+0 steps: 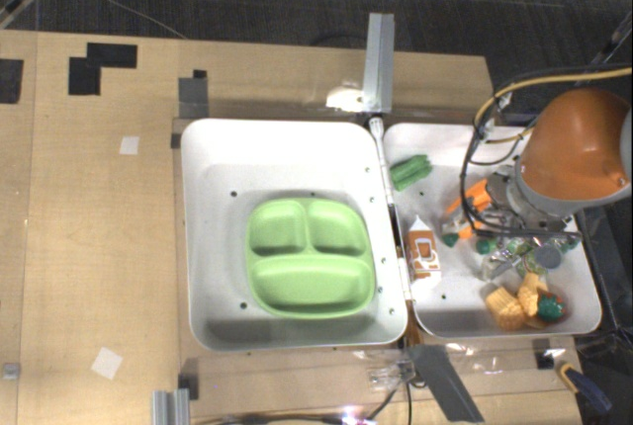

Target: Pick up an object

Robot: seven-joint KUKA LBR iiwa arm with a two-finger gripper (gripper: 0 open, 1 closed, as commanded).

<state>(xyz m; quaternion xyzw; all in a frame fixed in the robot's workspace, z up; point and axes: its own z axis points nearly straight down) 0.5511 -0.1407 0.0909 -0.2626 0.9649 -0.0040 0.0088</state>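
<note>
Two white bins sit side by side; the right bin (435,314) holds small toys (519,299) along its right edge, beneath the arm (579,151), whose hand is hidden.

Grey KUKA arm (569,171), seen from above: a large rounded orange dome-shaped band is carried over a grey metal wrist ring. Black and yellow cables (495,112) are looped along its left side and run off toward the right. Below the ring, dark metallic wrist hardware is seen, its details blurred.
</note>
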